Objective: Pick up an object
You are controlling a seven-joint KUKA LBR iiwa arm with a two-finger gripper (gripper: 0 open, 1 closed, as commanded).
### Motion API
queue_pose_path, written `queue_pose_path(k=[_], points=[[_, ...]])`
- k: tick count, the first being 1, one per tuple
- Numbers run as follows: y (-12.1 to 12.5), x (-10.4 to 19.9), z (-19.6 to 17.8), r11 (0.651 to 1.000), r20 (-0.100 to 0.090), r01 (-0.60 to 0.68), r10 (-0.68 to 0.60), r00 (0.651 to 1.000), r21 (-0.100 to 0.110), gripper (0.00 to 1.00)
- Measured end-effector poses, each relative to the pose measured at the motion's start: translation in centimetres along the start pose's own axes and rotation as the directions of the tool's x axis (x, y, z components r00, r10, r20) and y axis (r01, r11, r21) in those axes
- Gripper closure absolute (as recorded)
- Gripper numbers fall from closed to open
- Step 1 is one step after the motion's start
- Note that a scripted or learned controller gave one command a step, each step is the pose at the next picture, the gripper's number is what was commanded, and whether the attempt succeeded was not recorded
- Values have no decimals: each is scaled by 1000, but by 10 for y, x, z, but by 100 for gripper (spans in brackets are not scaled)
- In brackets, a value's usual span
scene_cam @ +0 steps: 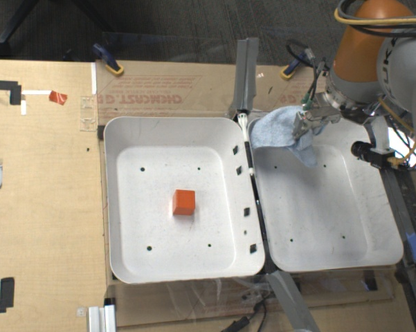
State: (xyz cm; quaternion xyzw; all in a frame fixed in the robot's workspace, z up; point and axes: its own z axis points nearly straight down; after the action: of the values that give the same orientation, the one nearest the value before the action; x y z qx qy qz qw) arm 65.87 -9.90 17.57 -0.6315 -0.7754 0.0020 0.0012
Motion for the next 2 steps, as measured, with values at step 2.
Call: queue_pose_path(k=[2], points=[[8,38,-17,997,0,-77,77,997,7,100]])
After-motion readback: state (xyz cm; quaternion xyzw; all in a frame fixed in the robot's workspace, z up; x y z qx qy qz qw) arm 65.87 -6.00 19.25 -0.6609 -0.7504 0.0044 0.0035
